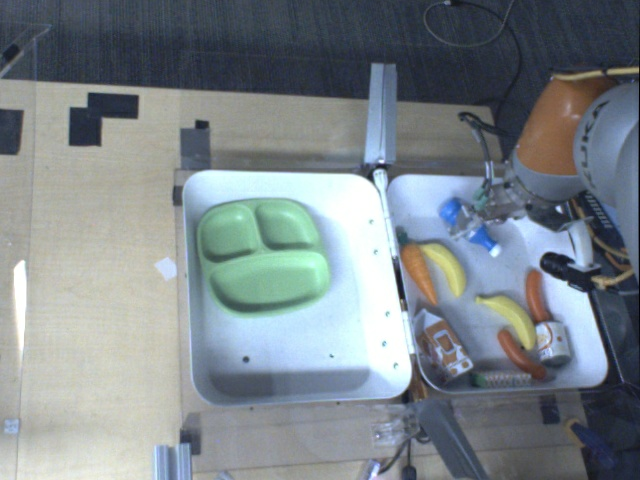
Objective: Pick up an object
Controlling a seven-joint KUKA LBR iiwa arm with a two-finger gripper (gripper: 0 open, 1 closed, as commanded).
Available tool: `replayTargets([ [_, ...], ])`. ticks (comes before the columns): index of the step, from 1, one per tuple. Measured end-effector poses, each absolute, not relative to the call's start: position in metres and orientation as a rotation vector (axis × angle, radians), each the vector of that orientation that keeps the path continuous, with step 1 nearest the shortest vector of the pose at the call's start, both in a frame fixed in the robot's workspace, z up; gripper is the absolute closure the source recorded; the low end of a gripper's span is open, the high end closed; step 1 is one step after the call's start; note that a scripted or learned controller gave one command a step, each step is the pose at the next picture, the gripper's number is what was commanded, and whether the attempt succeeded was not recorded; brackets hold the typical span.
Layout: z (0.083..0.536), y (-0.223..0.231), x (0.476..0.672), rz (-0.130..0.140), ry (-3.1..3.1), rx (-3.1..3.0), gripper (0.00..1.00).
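Gripper (487, 211) low over blue object (466, 222) at right bin's (592, 373) twelve o'clock, grasp state cannot be told, green divided plate (262, 254) in left bin (290, 383), toy foods toward six o'clock

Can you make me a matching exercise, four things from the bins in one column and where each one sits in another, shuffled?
Things:
1. green divided plate
2. carrot
3. blue object
4. small can

Places:
A. near the right bin's front right corner
B. in the left bin
C. along the right bin's left wall, beside a banana
D. at the back of the right bin, under the claw

Pairs: 1-B, 2-C, 3-D, 4-A
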State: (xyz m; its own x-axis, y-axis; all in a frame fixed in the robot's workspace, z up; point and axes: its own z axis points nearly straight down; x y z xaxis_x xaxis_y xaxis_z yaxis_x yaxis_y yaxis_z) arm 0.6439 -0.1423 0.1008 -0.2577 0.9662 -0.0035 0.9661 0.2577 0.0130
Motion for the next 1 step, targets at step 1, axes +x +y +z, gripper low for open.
replayTargets([
  [1, 0.2249, -0.0994, 0.6669, 0.007, 2.433, 1.976, 1.0],
])
